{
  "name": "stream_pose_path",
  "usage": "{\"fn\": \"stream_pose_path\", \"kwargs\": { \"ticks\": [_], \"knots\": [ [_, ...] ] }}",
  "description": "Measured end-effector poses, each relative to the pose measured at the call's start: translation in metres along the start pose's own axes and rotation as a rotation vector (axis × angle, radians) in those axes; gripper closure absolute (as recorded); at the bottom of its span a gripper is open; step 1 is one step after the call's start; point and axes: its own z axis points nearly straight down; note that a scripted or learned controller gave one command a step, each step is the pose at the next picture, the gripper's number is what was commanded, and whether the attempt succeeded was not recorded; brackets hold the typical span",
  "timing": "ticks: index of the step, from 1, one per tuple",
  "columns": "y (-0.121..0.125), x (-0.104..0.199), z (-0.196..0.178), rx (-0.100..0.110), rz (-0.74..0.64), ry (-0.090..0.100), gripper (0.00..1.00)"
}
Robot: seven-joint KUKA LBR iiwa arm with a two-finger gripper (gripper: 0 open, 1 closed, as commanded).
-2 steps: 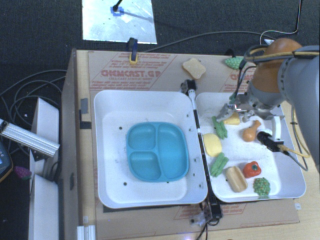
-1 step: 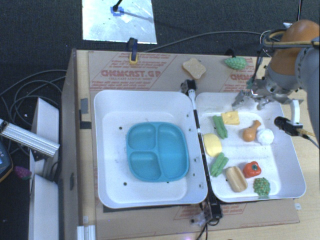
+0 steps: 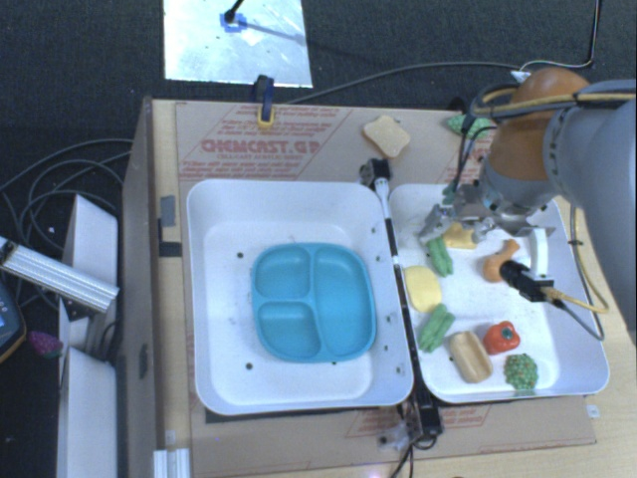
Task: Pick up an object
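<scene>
We see the arm (image 3: 587,127) cut off by the right edge, and its wrist hides the far corner of the right bin (image 3: 587,366). The gripper (image 3: 460,219) covers most of a yellow piece (image 3: 460,237) beneath it. We cannot tell what the green item (image 3: 456,122) behind the arm is.

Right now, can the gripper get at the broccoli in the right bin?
Probably yes. The broccoli lies uncovered near the right bin's front corner, close beside the tomato. The gripper is over the same bin's far end.

red "chemcast gp" print runs across the brown board (image 3: 261,137).
</scene>
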Motion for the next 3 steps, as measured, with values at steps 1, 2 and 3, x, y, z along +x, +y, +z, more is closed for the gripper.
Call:
{"fn": "stream_pose_path", "kwargs": {
  "ticks": [1,2,3],
  "knots": [
    [-0.006,0.005,0.029,0.0,0.001,-0.002,0.0],
    [-0.005,0.005,0.018,-0.002,0.0,-0.002,1.0],
    [-0.045,0.062,-0.073,-0.004,0.0,-0.001,1.0]
  ]
}}
